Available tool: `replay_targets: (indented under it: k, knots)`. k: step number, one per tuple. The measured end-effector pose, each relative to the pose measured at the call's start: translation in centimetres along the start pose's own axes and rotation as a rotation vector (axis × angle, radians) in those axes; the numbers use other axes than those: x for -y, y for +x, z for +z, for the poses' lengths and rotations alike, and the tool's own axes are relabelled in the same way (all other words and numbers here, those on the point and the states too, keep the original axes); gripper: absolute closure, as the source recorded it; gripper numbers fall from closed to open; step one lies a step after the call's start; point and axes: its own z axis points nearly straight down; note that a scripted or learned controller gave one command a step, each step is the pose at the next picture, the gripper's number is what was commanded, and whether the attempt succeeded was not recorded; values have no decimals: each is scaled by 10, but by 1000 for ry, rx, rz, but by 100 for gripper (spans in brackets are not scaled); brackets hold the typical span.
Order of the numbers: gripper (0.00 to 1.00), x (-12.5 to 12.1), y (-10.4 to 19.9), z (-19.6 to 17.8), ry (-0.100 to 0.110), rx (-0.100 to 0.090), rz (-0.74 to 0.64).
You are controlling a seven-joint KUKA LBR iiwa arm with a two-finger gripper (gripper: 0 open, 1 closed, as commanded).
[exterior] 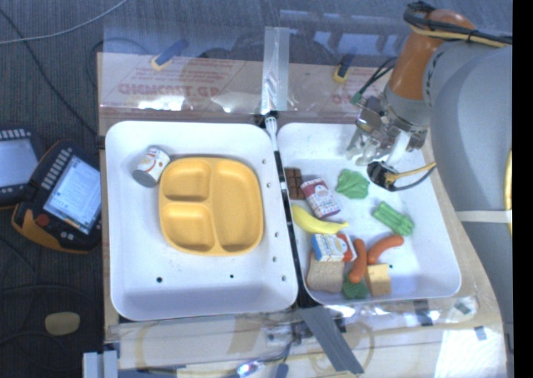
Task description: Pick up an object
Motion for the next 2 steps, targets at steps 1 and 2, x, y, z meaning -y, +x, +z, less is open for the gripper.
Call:
replay_targets:
  k: [1, 2]
  knots:
    - [0, 0, 0, 0, -1, 1, 0]
    - [0, 68, -26, 29, -14, -6, -172]
